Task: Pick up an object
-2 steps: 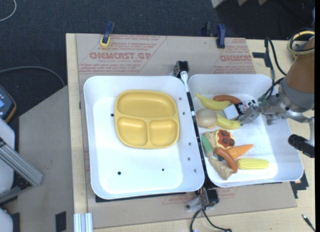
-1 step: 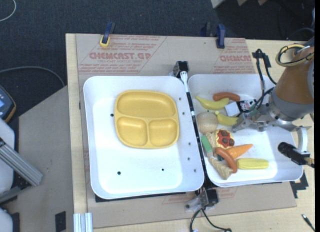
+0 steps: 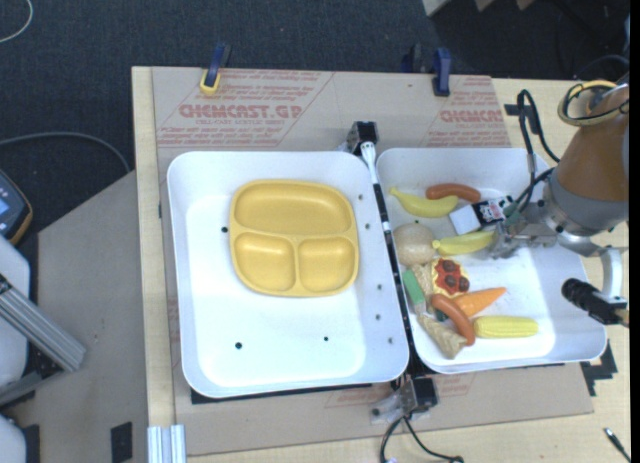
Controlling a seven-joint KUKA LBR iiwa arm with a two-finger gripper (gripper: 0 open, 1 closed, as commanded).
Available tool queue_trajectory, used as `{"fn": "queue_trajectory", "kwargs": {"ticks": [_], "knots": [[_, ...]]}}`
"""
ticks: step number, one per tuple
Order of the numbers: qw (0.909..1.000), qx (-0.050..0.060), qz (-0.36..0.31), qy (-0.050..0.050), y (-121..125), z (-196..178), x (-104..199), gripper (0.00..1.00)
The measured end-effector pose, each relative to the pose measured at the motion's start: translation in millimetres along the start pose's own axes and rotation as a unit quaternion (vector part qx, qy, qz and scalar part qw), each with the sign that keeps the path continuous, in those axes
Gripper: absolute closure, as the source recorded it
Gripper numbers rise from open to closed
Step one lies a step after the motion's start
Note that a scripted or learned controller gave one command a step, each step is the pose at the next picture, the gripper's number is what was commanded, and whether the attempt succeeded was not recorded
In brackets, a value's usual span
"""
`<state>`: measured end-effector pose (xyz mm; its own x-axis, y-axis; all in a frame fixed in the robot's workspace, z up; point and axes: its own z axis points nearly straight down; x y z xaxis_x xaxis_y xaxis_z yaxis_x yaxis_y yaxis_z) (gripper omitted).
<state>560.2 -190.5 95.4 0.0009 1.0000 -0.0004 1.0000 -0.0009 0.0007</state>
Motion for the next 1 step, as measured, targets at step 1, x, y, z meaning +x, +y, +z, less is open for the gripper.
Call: {"fn": "queue_trajectory", "kwargs": {"ticks": [1], "knots": [[1.0, -0.004, -0.001, -0.002, 3.5, -64.4, -0.1, 1.0]]}}
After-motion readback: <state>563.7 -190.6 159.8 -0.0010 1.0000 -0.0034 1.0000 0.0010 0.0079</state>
